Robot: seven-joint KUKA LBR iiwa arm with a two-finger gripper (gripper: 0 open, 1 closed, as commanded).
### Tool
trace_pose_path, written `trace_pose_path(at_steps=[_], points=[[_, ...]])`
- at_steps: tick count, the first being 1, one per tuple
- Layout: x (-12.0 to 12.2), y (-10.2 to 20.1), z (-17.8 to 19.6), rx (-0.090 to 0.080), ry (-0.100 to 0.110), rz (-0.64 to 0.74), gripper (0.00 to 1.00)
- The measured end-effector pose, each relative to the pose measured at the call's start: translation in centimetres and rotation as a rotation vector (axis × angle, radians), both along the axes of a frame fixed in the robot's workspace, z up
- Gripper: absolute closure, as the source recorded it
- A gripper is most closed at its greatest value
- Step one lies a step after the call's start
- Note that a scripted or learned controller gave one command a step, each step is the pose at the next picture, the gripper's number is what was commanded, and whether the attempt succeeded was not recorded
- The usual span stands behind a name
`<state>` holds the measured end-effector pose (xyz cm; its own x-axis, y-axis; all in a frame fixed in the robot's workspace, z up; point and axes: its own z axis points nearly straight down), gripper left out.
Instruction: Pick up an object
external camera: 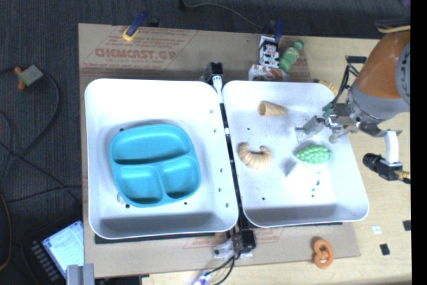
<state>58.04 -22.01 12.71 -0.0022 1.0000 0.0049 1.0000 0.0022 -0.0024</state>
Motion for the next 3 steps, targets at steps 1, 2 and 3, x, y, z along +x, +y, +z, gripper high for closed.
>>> trace_pose_path(at_steps=[1, 2, 3], points=[[5.2, 1.3, -3.0, -0.002, -0.002, 0.001, 0.00], [3.7, 5.1, -0.4, -0.005, -0.002, -0.001, 0.00], [0.2, 10.5, -3.7, -0.006, -0.005, -0.002, 0.00]])
